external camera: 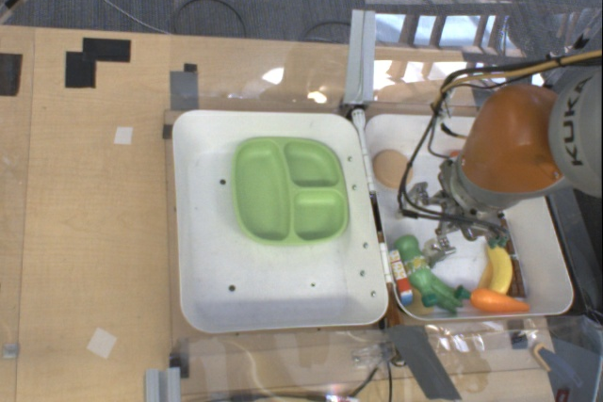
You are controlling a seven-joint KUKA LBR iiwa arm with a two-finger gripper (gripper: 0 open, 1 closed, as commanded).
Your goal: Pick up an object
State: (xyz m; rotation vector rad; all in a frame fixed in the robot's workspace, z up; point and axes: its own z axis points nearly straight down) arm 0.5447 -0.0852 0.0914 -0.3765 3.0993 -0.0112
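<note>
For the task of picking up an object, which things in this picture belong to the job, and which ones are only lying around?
Belong to the job:
- gripper, low in the right bin
- banana
- carrot
- green toy
- tan round piece

Just lying about:
- green divided plate in the left bin
- black markers on the bench

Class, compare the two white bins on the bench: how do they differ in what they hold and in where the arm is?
The left bin holds one green divided plate; the right bin holds several small toys, including a banana and a carrot. The gripper hangs over the right bin, none over the left. Both are shallow and white.
</note>
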